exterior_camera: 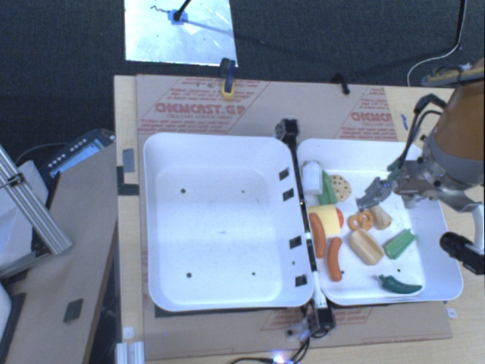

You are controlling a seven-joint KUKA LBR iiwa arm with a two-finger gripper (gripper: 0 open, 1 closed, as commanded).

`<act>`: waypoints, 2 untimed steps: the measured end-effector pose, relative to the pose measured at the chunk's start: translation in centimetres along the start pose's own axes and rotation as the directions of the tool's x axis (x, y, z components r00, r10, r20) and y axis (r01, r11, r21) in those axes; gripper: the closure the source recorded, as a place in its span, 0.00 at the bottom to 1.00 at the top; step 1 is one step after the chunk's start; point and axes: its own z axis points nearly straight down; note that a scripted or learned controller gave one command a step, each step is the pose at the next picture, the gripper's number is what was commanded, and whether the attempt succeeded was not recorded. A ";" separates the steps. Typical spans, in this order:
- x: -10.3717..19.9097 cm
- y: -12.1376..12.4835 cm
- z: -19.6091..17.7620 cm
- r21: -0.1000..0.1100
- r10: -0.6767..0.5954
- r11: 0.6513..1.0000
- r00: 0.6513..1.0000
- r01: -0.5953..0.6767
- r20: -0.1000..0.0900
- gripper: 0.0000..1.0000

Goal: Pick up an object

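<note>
Right: tool (373,196) hangs over the right bin (443,279), upper-middle area, nothing visibly between its tips; open or closed, can't tell from this angle. Pretzel ring (360,221) lies just below-left of the tool, beige piece (380,217) just below it, probably the nearest candidates. Bun (365,246), green pieces and sausages sit further out. Toys crowd together, so a clean single grab looks tricky.

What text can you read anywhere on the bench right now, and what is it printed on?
"CHEMCAST GP", red, on the brown sheet under the bins, left of the clamp.
The same red print repeats on the sheet at upper right, slanted; too blurred to read for certain.
Red print on the sheet's front edge: too small to read.
The bins and the food show no text.
</note>
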 end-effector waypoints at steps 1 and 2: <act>-7.1 -2.1 12.2 0.011 0.010 1.000 1.000 -0.010 0.000 0.00; 0.2 0.1 19.0 -0.009 0.002 1.000 1.000 -0.002 0.010 0.00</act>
